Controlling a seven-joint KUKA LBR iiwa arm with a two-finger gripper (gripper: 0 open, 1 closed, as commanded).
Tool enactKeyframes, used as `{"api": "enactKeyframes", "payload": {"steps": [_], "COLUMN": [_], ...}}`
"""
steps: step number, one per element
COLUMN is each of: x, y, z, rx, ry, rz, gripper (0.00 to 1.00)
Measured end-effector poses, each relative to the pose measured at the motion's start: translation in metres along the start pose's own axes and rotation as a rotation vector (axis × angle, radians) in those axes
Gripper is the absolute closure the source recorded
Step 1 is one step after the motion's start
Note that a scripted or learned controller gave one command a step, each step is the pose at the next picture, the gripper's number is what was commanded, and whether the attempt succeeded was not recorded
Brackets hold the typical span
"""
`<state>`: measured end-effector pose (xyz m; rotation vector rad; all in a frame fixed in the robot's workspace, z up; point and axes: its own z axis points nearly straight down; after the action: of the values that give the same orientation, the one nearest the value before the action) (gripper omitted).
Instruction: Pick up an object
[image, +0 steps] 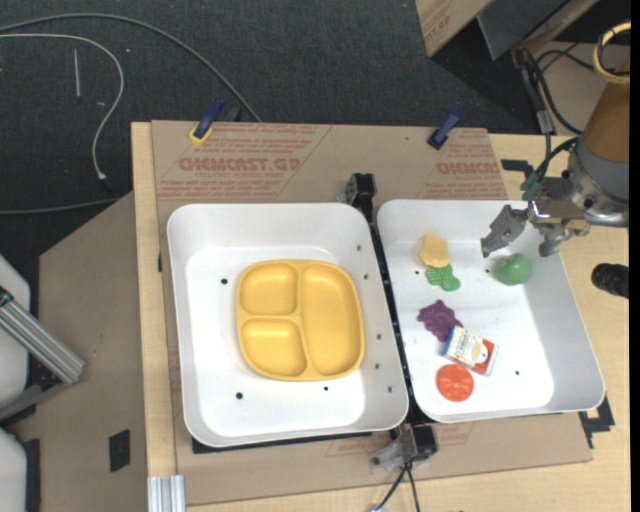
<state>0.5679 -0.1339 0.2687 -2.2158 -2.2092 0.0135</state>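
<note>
The right bin (570, 350) holds several small toys: a yellow piece (434, 249), a small green leafy piece (443, 278), a purple grape bunch (437, 318), a white and blue packet (468, 349), a red tomato (455, 383) and a green round toy (515, 269). My gripper (526, 235) hangs over the bin's upper right part, just above the green round toy. Its two fingers (499, 233) are spread apart with nothing between them.
A yellow divided plate (299, 318) lies in the left bin (200, 250). Blue clamps (207, 123) hold the cardboard at the back. The arm (605, 150) comes in from the right over the right bin's far corner.
</note>
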Motion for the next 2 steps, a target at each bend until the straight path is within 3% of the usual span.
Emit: {"api": "enactKeyframes", "payload": {"steps": [1, 2], "x": [0.000, -0.005], "y": [0.002, -0.002], "z": [-0.007, 0.053], "rx": [-0.013, -0.007], "ry": [-0.002, 0.000], "rz": [-0.003, -0.002], "gripper": [0.00, 0.00]}}
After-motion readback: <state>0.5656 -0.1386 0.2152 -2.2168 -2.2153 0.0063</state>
